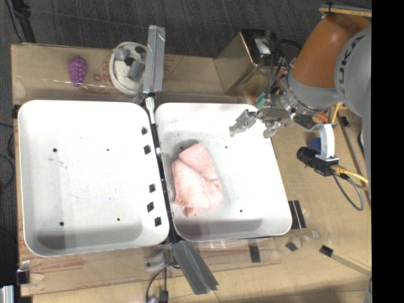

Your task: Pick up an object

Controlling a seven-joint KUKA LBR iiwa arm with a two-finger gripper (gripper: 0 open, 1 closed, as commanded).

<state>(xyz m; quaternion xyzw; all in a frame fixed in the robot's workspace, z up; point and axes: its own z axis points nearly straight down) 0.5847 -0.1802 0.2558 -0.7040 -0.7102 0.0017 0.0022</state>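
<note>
Well apart: pink cloth point(196, 180), fingers point(254, 122)

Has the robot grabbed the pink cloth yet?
Not yet. The pink cloth lies crumpled in the right bin, untouched. The gripper hangs over that bin's far right corner, apart from the cloth, with nothing between its open jaws. Reaching the cloth, closing on it and lifting are all left.
</note>
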